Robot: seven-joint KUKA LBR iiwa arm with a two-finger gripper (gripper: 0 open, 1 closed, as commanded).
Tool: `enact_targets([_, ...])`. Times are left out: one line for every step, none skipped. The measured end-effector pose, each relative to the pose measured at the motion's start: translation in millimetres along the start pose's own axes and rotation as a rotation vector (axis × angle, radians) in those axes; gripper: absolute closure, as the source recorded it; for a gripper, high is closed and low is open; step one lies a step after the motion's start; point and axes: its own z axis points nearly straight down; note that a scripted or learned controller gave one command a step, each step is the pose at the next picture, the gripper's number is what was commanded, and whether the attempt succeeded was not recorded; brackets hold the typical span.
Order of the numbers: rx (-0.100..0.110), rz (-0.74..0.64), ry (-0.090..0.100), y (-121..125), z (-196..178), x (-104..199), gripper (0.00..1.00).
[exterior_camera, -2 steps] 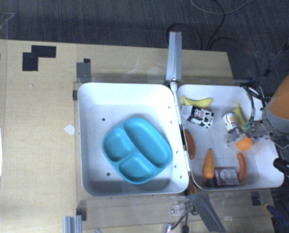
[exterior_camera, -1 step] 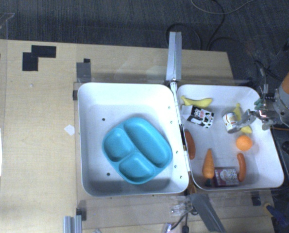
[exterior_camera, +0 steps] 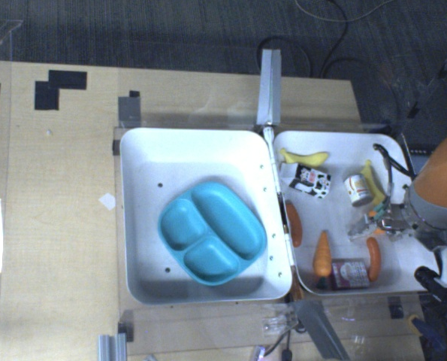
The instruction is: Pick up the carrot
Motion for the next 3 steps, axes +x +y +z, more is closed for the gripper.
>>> enact_targets([-0.007,-0.003,0.001,3,-12,2,1.00])
enact_targets([0.005,-0.006,0.002,33,-107,57,1.00])
enact_targets([0.009,-0.139,0.003,47,-21,56,1.00])
